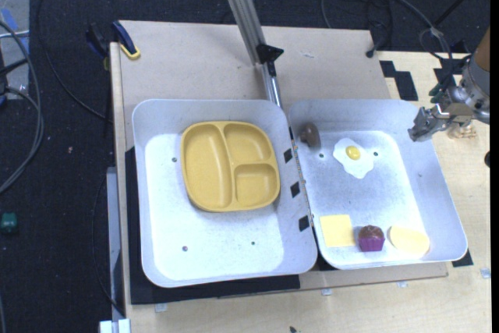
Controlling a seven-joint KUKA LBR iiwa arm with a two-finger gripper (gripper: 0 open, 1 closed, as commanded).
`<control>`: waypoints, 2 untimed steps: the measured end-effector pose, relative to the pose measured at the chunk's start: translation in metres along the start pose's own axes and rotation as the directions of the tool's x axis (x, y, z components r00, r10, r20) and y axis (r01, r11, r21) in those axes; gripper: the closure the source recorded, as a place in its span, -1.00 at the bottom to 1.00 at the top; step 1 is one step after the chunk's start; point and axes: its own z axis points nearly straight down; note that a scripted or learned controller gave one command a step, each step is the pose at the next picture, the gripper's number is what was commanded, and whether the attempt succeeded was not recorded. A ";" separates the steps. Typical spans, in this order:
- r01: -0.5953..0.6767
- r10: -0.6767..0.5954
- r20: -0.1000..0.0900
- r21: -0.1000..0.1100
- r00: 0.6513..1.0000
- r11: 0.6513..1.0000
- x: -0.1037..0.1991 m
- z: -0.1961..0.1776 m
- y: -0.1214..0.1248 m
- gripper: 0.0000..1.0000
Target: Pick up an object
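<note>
A: Where is the claw (423, 126) sitting?
B: At the right of the frame, hanging over the right bin's (437, 175) upper edge. I cannot tell its state.
A: And the objects?
B: A fried egg (352, 156) is lying mid-bin; a cheese slice (337, 230), purple cupcake (370, 237) and pale round piece (408, 239) are lining the lower edge.

Light fell evenly from above, bright on the two white bins (210, 261) and pale tabletop (195, 58), while the surrounding floor (62, 168) stayed nearly black. Shadows were soft and short. The white surfaces looked slightly washed out, and the whole picture was mildly grainy and soft.
</note>
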 end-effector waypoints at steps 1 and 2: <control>0.005 -0.005 -0.004 0.005 1.000 1.000 0.051 0.000 0.001 1.00; 0.006 -0.006 -0.003 0.003 1.000 1.000 0.097 -0.001 0.021 1.00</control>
